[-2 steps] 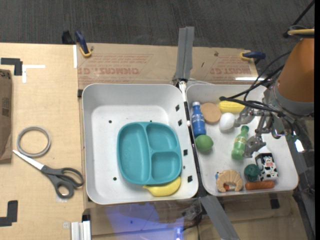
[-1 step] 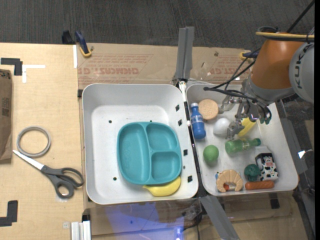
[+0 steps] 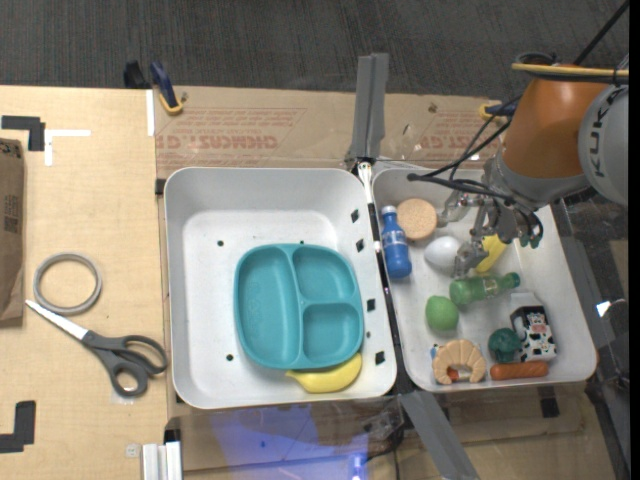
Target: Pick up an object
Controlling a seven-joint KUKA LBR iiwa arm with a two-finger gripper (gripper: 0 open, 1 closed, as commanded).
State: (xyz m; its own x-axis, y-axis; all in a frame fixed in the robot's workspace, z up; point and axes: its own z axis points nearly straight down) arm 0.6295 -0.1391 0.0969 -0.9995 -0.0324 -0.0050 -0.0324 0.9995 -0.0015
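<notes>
Hovering over the right bin (image 3: 572, 268), the gripper (image 3: 478, 250) sits just beside a white egg-shaped object (image 3: 441, 253) and above a green bottle (image 3: 483, 288); whether it grips anything, I cannot tell.

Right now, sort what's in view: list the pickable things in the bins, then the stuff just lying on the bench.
For the job: blue bottle, green bottle, green ball, banana, teal tray, gripper.

Lying about: scissors, tape roll.
</notes>
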